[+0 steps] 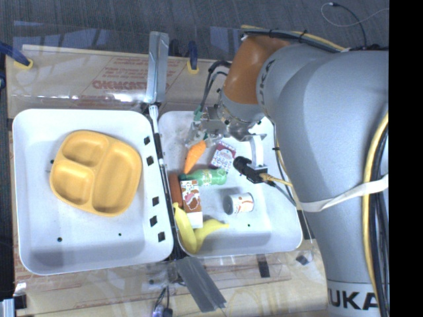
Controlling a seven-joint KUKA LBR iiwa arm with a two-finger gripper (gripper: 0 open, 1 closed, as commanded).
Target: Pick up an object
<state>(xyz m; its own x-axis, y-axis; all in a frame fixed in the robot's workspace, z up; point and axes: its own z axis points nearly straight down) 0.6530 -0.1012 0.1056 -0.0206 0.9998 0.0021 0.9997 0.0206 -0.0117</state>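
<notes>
The right bin (281, 236) holds several small items: an orange carrot (194, 156), a red-and-white packet (223, 156), a green bottle (210, 177), a brown-and-white carton (190, 194), a small white cup (238, 203) lying on its side and a yellow banana (195, 231). My gripper (206, 125) hangs low over the bin's far left part, just above the carrot's upper end. The wrist and arm hide its fingers from above.
The left bin (33, 243) holds a yellow divided plate (96, 172). A metal divider (157, 65) runs between the bins. The grey arm (330, 131) covers the right bin's right side and far corner. Cables (261, 172) trail from the wrist over the bin.
</notes>
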